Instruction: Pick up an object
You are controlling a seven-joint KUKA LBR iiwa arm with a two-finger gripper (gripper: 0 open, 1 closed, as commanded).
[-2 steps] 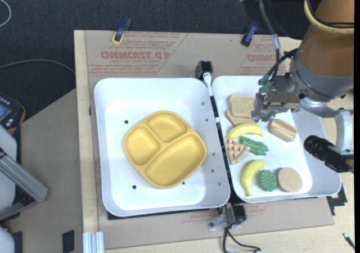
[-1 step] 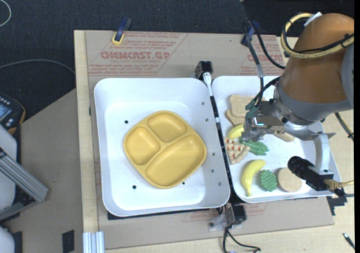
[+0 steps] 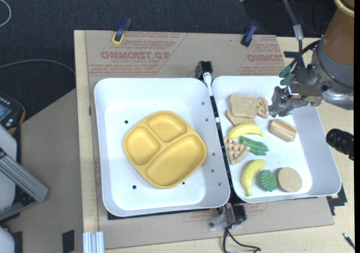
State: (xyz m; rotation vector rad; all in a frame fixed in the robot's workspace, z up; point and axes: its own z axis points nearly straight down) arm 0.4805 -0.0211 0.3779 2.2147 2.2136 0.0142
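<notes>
Grey arm (image 3: 337, 61) getting cut off at upper right, gripper (image 3: 279, 107) hovering over right bin (image 3: 323, 156) beside toast (image 3: 244, 107), finger state impossible to tell, yellow tray (image 3: 165, 149) sitting centre-left.

The right bin (image 3: 315, 176) was crowded: toast (image 3: 245, 108), two bananas (image 3: 245, 130), a hot dog (image 3: 282, 130) and a cookie (image 3: 289, 179) lay close together, leaving narrow gaps. In the left bin (image 3: 109, 150), a yellow divided plate (image 3: 165, 148) sat centrally, with open floor around it.
</notes>
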